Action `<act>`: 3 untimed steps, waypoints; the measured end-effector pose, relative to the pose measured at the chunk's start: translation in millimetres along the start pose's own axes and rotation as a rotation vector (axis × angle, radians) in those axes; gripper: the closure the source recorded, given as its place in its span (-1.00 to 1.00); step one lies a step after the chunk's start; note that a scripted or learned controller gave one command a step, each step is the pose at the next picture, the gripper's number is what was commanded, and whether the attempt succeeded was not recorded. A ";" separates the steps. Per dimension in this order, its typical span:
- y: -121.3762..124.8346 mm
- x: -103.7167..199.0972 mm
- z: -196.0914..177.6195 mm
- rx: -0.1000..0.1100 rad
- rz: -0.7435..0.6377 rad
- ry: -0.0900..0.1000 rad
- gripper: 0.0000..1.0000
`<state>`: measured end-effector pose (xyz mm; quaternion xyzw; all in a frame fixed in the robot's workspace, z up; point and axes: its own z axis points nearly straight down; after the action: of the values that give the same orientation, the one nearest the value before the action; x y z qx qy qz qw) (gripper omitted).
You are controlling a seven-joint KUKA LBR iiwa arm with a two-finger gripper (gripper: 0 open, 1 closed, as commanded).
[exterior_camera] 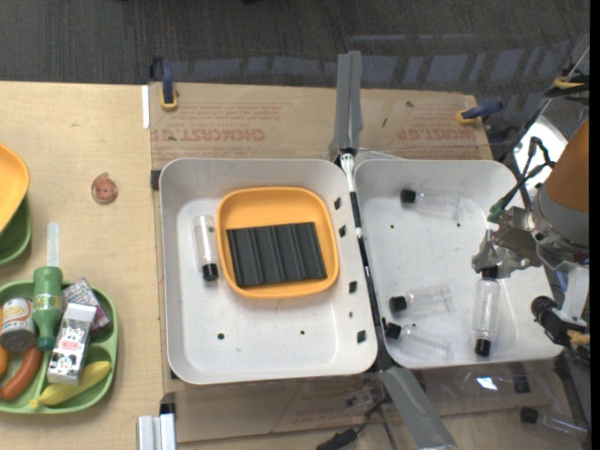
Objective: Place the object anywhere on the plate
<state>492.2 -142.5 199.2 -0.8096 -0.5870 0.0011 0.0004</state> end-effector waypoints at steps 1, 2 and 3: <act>70.8 14.5 18.1 0.002 -0.047 -0.001 1.00; 113.9 29.2 10.5 0.000 -0.122 -0.001 1.00; 150.1 70.1 4.0 -0.001 -0.197 -0.002 1.00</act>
<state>656.6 -122.6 194.9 -0.7480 -0.6637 0.0015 -0.0004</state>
